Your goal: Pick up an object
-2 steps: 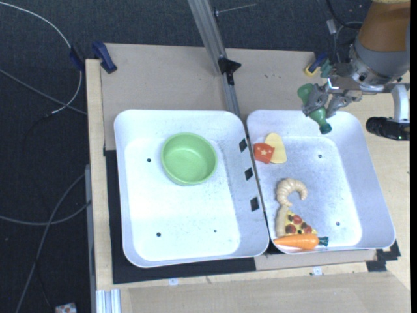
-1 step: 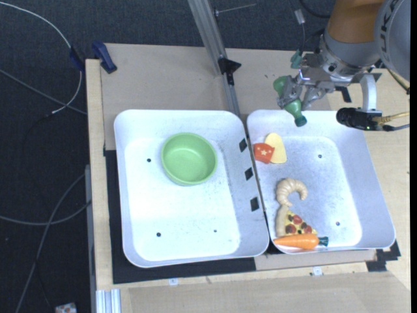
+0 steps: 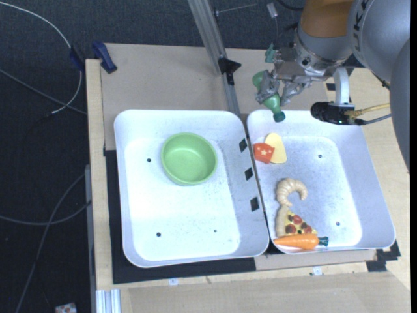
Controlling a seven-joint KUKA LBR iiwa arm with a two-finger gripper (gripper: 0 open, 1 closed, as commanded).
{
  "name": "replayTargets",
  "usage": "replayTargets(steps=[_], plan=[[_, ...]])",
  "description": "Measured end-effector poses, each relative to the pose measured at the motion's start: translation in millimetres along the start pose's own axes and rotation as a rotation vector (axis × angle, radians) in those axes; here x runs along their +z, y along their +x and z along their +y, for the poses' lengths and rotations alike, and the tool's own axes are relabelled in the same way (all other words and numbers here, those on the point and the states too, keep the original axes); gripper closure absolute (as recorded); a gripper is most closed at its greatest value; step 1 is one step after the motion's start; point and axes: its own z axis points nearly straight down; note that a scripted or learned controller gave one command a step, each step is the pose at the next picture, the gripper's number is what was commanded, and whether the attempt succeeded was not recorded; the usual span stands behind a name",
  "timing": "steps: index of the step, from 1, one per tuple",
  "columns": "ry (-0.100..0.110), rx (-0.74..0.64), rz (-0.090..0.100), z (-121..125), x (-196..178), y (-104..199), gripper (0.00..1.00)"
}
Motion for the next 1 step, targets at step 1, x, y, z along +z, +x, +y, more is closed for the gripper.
replayTargets(steps=[1], plan=[[0.001, -0.001, 0.002, 0.5, 1.2, 52.2, 1.00]])
